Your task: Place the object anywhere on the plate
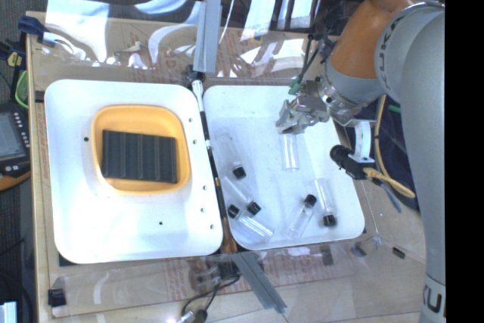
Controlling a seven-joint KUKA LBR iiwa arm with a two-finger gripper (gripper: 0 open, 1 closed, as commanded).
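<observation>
Hovering just above a clear vial [290, 155], your gripper [296, 117] is at the pick stage (grip state unreadable); next, lower onto it, then carry left to the yellow plate [99, 125].

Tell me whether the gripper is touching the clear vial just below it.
Cannot tell. In the camera view the gripper hangs right above the vial, and the slant hides any contact or gap.
</observation>
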